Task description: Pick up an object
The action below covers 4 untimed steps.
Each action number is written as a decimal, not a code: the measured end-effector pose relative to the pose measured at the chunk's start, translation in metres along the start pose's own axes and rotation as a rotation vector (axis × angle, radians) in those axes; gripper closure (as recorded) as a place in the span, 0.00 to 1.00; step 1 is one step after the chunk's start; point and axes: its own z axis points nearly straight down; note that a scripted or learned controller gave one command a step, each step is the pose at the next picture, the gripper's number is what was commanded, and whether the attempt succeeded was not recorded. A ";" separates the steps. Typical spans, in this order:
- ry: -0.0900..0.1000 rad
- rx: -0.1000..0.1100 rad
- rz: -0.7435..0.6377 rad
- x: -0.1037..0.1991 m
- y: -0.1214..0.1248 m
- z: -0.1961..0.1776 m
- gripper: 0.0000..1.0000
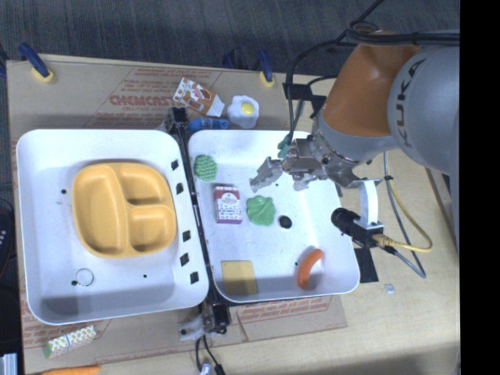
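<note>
- Near bench edge, left: one patterned wrapped packet (pixel 70 340) lies on the cardboard, outside the bins.
- Right bin (pixel 344 276), near part: one tan square block (pixel 238 273) at the near-left; one orange-red sausage-shaped piece (pixel 309 266) at the near-right, close to the rim.
- Right bin, middle: one red and white box (pixel 227 205), with one crumpled green piece (pixel 261 210) just to its right; one small black disc (pixel 285 223) right of that.
- Right bin, far-left: one round green ribbed piece (pixel 205 167) near the divider.
- Count in right bin: six loose objects, all resting on the floor.
- Left bin (pixel 39 287): one yellow compartment tray (pixel 125 208), three wells, lying flat in the middle.
- Gripper (pixel 269 174): over the far-middle of the right bin, above the green crumpled piece and the box. Fingers (pixel 260 180) point left; cannot tell whether spread or closed. Nothing seen pinched.
- Arm (pixel 406 92) covers the far-right corner of the right bin.
- Far side, beyond the bins: one printed carton (pixel 192 94), one blue piece (pixel 207 123), one white and yellow cup (pixel 244 110).
</note>
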 end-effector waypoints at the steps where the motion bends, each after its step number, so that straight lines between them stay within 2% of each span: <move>1: 0.000 0.001 -0.136 0.004 0.036 0.089 0.00; 2: 0.000 -0.001 -0.385 0.000 0.021 0.166 0.00; 4: 0.000 -0.001 -0.385 0.000 0.021 0.166 0.00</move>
